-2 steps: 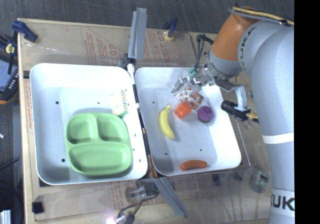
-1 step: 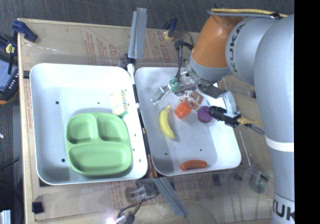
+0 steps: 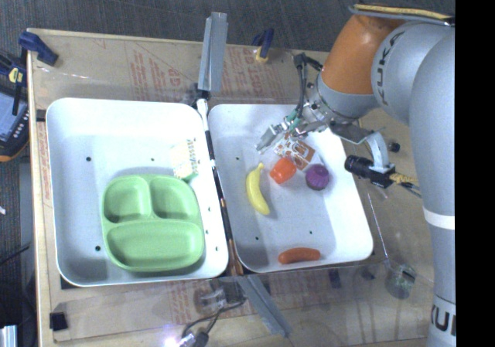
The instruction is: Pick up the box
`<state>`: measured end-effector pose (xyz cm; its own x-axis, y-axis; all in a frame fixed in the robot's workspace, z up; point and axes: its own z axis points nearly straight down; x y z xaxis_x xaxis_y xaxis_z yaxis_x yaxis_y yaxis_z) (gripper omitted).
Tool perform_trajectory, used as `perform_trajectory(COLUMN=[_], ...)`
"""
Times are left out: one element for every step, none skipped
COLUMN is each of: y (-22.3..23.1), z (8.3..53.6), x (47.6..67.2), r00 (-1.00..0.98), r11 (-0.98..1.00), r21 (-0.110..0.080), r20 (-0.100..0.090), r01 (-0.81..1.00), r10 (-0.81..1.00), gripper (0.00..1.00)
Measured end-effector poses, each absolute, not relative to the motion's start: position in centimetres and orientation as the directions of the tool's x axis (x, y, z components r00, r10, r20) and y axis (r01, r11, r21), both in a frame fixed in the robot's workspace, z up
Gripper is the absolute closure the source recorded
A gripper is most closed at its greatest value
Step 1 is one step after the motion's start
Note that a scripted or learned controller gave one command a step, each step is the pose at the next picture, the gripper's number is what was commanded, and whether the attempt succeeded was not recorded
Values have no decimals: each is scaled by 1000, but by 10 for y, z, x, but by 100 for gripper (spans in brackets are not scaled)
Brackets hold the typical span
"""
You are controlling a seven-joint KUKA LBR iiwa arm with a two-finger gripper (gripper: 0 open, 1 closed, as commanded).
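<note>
Tool above small printed cardboard box.

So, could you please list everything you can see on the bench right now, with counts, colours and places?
bins: two, white, side by side on the bench.
tray: one, green, three compartments, in the left bin.
pale item: one, whitish-yellow, left bin by its right wall, just above the tray; too small to identify.
banana: one, yellow, middle of the right bin.
box: one, brown and white, upper right bin, under the hand.
orange item: one, right of the banana, below the box.
purple item: one, round, right of the orange item.
sausage: one, orange-red, near the right bin's front edge.
arm: one, grey with an orange band, from the right.
hand: one, above the box.
</note>
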<state>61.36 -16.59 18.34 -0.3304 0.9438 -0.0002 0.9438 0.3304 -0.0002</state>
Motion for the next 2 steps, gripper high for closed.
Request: perform_trajectory(y=[-164, -159], z=[238, 160], x=[576, 586], r00=[-257, -289], r11=[257, 289], r21=[-1, -4], r20=[-1, 1], r01=[966, 957], r10=[966, 957], gripper=[0, 0])
